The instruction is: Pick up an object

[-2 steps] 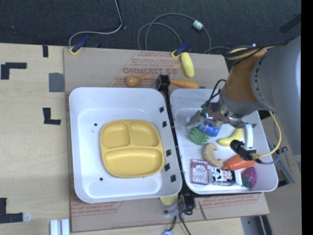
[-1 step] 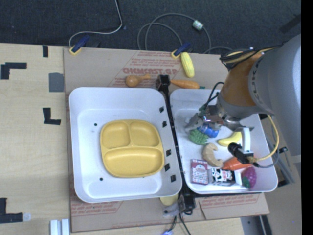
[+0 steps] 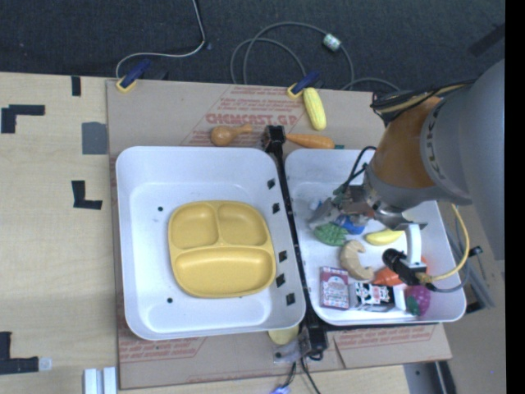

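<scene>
1. Two white bins sit side by side on a cardboard sheet (image 3: 164, 121) on the bench: the left bin (image 3: 135, 220) and the right bin (image 3: 447, 294), their inner walls touching along a black divider.
2. The grey arm (image 3: 459, 138) with its orange band enters from the right and bends down over the far half of the right bin.
3. A yellow divided plate (image 3: 221, 249) lies flat in the middle of the left bin.
4. The gripper (image 3: 332, 210) hangs low at the left side of the right bin, just above a green leafy toy (image 3: 330, 235). How far apart its fingers stand I cannot tell, nor whether anything sits between them.
5. In the right bin's near half lie a tan curved piece (image 3: 355, 258), a yellow banana-like piece (image 3: 384, 237), a small patterned card box (image 3: 335, 288), a black-and-white box (image 3: 373, 295) and a purple item (image 3: 417, 300), all close together.
6. Beyond the bins on the cardboard lie a corn cob (image 3: 314, 109), a carrot (image 3: 310, 141) and a brown wooden piece (image 3: 225, 134).
</scene>
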Available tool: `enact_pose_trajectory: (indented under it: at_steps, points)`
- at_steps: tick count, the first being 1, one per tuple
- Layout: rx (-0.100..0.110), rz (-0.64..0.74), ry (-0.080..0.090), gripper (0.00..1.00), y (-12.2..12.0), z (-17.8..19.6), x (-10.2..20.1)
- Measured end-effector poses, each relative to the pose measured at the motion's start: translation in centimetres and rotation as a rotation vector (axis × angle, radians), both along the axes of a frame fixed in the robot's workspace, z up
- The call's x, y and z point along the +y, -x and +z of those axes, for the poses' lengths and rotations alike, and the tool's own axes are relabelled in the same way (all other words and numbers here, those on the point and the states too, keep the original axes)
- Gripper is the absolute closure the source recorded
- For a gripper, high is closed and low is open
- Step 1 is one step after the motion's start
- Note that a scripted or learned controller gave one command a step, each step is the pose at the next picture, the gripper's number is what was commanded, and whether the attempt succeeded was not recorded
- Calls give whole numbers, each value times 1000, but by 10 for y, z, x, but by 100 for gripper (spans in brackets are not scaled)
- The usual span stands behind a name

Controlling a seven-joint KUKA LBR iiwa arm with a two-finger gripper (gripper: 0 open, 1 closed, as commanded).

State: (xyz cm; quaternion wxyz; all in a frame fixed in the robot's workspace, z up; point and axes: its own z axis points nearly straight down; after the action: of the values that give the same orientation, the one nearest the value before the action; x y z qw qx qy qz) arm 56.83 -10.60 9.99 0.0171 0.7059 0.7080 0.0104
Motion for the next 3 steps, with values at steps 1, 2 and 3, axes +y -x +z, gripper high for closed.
enact_pose_trajectory:
  at_steps: [1, 2, 3]
  points:
    - [3, 3, -4, 0, 12, -1, 3]
    - [-2, 0, 2, 100, 11, 12, 0]
    - [1, 0, 1, 0, 12, 11, 0]
